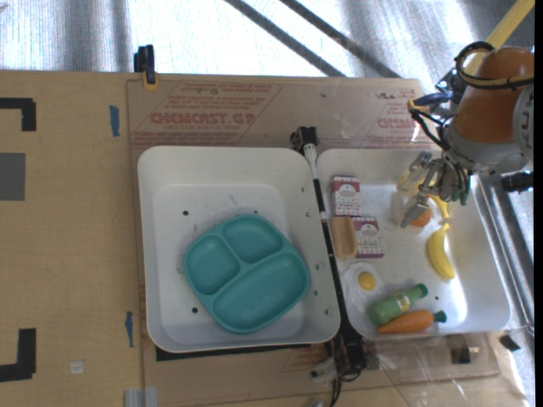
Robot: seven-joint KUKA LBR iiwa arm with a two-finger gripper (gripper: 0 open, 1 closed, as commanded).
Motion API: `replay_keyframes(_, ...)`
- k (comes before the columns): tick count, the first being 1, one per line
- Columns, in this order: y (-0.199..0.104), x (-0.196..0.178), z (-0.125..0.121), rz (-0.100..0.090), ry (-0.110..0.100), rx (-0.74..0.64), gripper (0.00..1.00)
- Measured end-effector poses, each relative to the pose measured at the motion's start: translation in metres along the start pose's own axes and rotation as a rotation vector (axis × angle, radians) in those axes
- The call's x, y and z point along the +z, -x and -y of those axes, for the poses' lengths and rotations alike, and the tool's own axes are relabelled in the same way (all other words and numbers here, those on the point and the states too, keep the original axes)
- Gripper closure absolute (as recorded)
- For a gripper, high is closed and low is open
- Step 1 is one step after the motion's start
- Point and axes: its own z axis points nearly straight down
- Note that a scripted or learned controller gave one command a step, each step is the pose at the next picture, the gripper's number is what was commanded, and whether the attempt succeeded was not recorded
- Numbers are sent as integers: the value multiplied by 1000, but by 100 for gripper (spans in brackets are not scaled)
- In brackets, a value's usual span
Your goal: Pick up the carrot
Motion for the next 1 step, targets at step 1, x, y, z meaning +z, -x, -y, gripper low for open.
replay_keyframes(1,-4,8,22,15,-1,-206,0)
